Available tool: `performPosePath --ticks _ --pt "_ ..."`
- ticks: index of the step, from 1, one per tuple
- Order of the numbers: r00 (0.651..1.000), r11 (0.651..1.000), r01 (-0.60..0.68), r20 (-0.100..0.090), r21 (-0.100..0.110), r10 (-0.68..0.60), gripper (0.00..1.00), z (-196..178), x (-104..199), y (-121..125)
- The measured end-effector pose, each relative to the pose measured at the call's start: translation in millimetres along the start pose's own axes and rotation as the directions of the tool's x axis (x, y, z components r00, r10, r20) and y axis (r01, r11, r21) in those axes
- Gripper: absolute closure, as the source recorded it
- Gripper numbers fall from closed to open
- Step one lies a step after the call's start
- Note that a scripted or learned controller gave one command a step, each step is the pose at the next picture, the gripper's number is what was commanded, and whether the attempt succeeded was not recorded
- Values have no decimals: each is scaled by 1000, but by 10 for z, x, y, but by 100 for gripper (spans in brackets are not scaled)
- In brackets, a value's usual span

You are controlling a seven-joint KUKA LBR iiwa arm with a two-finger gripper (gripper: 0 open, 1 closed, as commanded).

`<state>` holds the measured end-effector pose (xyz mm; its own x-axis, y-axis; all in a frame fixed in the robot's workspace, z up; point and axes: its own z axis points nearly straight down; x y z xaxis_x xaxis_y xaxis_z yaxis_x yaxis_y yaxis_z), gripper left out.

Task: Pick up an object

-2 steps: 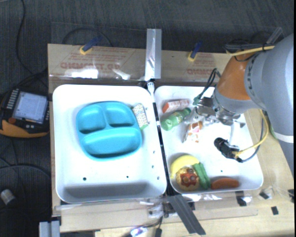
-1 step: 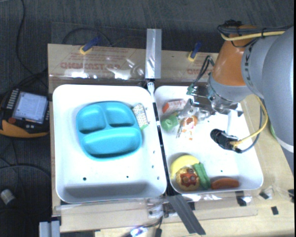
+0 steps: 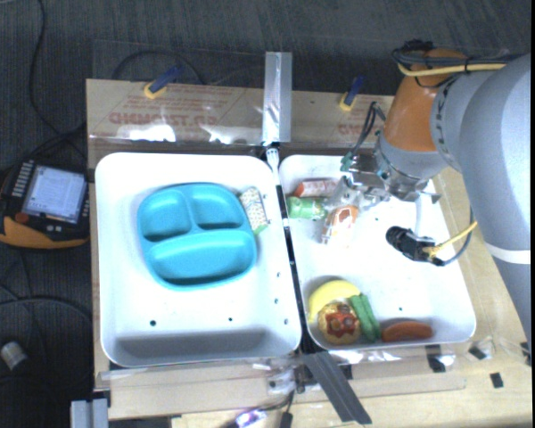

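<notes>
The right bin point(image 3: 446, 283) holds several small items. A brown-red packet point(image 3: 316, 186) and a green packet point(image 3: 304, 207) lie at its far left, with an orange-and-white item point(image 3: 340, 222) just beside them. My gripper point(image 3: 360, 184) hangs over the far part of this bin, right next to the brown-red packet and just above the orange-and-white item. I see nothing lifted by it. Along the near edge lie a yellow fruit point(image 3: 333, 291), a red-orange ball point(image 3: 340, 323), a green pepper point(image 3: 365, 316) and a red sausage point(image 3: 407, 331).
The left bin point(image 3: 125, 319) holds a blue divided plate point(image 3: 196, 234) with a small corn cob point(image 3: 254, 208) at its right rim. A black part on a yellow cable point(image 3: 410, 242) hangs below the wrist. A handheld device point(image 3: 46, 199) lies on the floor to the left.
</notes>
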<state>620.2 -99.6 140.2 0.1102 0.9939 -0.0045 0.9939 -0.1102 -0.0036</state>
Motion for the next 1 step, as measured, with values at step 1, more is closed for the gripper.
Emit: performPosePath --ticks 1 --pt "1000 1000 26 -2 -1 -26 100 -862 756 -64"
